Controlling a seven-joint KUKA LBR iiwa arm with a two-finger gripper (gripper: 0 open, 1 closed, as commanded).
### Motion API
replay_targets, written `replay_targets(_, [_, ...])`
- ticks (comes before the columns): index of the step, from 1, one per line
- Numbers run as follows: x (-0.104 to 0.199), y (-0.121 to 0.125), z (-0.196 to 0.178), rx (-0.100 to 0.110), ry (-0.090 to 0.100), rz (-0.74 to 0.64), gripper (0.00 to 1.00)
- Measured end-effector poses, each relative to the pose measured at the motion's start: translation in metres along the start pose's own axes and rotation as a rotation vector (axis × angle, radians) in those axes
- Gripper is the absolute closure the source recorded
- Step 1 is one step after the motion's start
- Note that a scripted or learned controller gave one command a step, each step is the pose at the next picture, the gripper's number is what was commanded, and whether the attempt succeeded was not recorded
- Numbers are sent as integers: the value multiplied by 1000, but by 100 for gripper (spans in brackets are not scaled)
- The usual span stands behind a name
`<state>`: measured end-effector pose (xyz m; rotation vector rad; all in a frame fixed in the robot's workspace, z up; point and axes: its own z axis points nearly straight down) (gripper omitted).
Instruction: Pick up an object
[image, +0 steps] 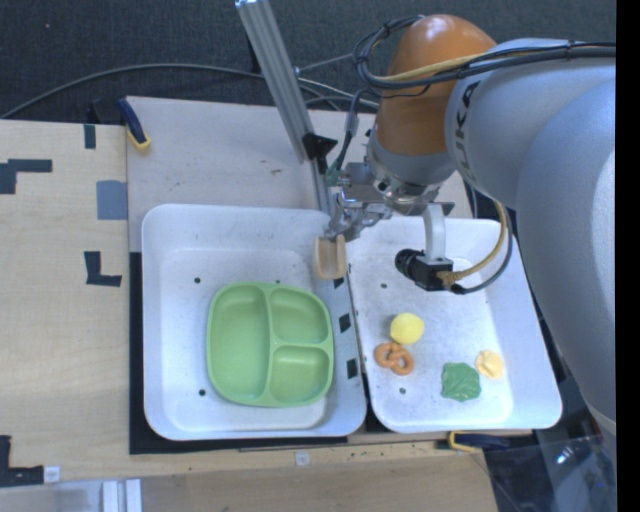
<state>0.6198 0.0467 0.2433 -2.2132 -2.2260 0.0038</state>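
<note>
Nearest, at the lower right of the frame, the right bin (520, 395) holds a green piece (460, 381), a small yellow piece (490, 363), an orange pretzel shape (394, 357) and a yellow ball (406, 327), all close together. The left bin (165, 300) carries a green divided plate (270, 344). Farther up, over the shared rim, the gripper (335, 238) is clamped on a tan block (330, 258).
</note>
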Motion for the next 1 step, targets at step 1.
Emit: replay_targets(1, [50, 13, 14, -1, 0, -1, 100])
